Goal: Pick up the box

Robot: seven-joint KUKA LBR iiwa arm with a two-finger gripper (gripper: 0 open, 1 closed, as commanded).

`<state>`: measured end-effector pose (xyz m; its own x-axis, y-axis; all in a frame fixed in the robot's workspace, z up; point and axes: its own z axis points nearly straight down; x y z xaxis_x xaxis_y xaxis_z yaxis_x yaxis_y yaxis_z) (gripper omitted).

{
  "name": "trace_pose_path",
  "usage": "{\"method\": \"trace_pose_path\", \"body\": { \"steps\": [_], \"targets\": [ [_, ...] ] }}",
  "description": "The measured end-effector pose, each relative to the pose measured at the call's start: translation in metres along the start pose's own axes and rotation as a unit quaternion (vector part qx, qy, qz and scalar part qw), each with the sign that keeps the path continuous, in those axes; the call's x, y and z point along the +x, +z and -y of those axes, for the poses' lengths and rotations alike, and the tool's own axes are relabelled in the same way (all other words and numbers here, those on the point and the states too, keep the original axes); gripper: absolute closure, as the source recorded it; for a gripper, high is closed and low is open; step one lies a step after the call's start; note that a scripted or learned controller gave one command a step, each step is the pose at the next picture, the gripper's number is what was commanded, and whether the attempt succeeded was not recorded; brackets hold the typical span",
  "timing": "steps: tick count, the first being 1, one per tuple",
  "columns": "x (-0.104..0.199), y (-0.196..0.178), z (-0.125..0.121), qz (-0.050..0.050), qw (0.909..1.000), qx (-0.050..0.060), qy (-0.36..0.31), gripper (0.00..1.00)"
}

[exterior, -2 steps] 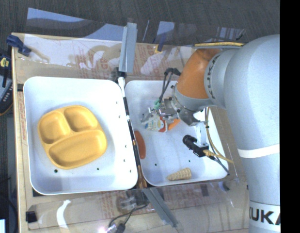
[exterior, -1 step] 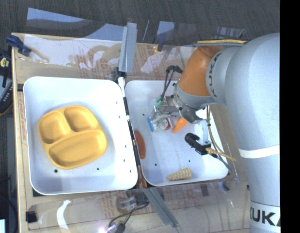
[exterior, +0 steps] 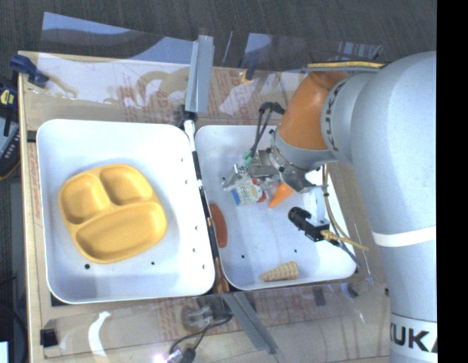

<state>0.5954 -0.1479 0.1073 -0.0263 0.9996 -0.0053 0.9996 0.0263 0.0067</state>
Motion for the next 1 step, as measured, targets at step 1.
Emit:
{"method": "trace_pose_path", "body": {
  "steps": [1],
  "targets": [
    [0.0001,-0.0097,-0.0004,0.001,1.0,0.0,-0.003,1.0]
  ]
}}
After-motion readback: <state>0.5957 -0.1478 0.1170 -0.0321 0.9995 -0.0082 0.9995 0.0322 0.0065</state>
